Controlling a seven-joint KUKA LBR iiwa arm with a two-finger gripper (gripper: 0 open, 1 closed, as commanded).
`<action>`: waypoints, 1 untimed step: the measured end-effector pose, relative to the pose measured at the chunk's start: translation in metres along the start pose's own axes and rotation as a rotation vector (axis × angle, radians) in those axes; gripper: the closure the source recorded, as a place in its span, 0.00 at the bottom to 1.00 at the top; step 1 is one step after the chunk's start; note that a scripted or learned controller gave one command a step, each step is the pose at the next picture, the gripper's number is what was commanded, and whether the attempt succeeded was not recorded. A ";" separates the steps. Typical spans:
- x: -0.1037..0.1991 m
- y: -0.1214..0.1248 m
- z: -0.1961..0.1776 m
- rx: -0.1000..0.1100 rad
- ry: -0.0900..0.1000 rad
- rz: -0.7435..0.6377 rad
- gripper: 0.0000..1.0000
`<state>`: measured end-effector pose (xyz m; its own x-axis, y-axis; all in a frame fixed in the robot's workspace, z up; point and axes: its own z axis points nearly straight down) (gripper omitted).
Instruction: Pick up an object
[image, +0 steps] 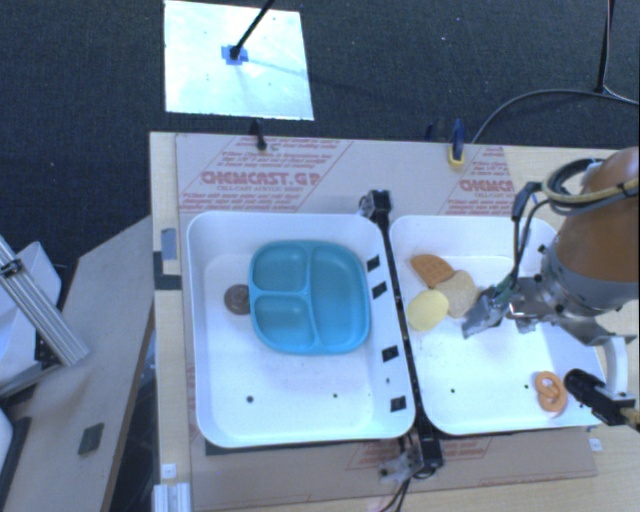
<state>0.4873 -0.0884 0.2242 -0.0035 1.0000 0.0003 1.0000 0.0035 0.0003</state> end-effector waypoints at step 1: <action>-0.005 0.005 0.059 0.004 0.001 0.003 0.00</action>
<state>0.4926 -0.0936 0.1648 -0.0009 1.0000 0.0011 1.0000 0.0009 -0.0034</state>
